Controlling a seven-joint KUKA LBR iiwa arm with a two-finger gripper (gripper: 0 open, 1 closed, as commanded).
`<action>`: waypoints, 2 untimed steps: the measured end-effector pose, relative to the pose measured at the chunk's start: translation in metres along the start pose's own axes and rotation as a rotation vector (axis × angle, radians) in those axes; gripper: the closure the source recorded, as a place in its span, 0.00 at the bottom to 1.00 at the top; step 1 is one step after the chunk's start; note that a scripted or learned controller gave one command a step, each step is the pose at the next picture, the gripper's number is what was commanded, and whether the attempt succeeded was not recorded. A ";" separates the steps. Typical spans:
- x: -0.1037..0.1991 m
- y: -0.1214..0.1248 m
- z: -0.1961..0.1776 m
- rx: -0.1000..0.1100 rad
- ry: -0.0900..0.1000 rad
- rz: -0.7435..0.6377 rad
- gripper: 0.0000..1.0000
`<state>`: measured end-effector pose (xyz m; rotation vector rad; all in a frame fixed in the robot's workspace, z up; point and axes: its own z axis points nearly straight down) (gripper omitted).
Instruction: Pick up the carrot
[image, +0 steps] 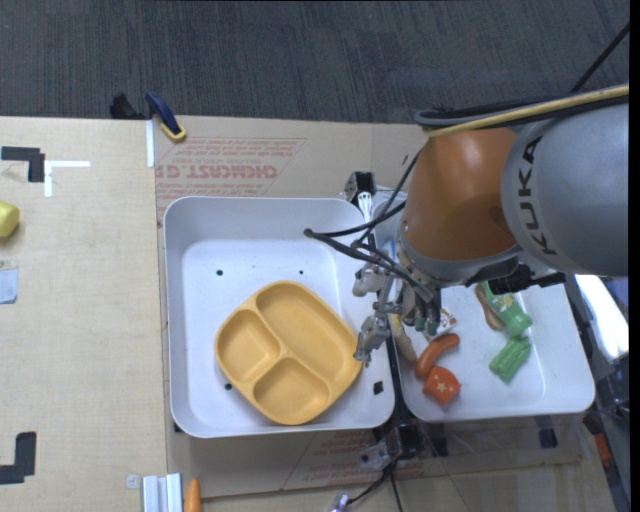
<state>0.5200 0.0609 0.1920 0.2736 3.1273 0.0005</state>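
The carrot (439, 351), a short orange-red stick, lies tilted in the right bin (562, 398) near its left wall. My gripper (396, 324) hangs from the big orange wrist over the divide between the two bins. It is just up and left of the carrot, whose top end reaches the gripper's lower tip. I see nothing held in it.
A red piece (443, 385) lies just below the carrot, with green pieces (509, 358) and a brown one (491, 311) to its right. A yellow divided plate (287, 351) lies in the left bin (181, 300). Cables trail from the wrist across the bins' rims.
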 end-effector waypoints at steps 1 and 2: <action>-0.005 0.038 0.082 -0.008 -0.017 0.046 0.00; -0.006 0.038 0.075 -0.007 -0.018 0.044 1.00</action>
